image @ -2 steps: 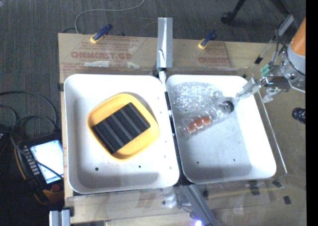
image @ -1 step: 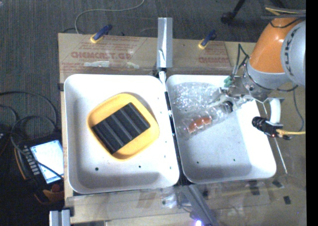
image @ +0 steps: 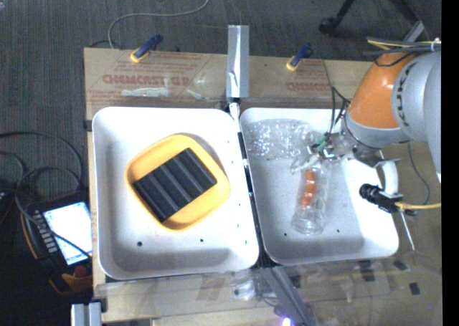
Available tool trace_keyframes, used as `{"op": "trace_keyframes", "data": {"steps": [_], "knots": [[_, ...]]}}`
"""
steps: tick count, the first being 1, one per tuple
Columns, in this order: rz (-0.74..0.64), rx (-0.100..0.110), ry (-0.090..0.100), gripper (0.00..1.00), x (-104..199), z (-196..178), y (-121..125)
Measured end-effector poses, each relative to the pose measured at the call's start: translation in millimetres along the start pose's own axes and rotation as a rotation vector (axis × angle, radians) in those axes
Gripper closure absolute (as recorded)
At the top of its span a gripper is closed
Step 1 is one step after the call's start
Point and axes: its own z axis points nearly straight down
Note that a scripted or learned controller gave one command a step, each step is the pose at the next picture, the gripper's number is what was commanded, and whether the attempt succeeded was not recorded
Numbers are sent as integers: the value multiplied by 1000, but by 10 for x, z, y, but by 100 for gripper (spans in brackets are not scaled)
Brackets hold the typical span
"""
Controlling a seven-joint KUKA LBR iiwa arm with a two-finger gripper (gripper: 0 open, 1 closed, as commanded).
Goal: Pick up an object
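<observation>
Arm (image: pixel 401 102) reaching in from the right, wrist low over the right bin (image: pixel 373 246), likely lining up a grab. Clear bottle (image: pixel 310 199) lying on its side there, orange inside, top end toward the gripper (image: pixel 326 147). Crinkled plastic (image: pixel 276 137) just beside. Jaws' state: cannot tell. Yellow tray (image: pixel 179 181) resting in the left bin (image: pixel 115 246), well apart.

You can read red lettering printed on the brown board (image: pixel 165 77) behind the bins: "CHEMCAST GP" at its left part. A second red print sits at the board's right part, near the arm, but it is too cut off to read.
</observation>
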Motion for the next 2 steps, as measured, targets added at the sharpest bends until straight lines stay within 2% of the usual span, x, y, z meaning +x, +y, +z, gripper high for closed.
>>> {"op": "trace_keyframes", "data": {"steps": [1,2], "knots": [[-30,-17,-9,0,352,31,-123],[-30,-20,-6,100,363,-71,-108]]}}
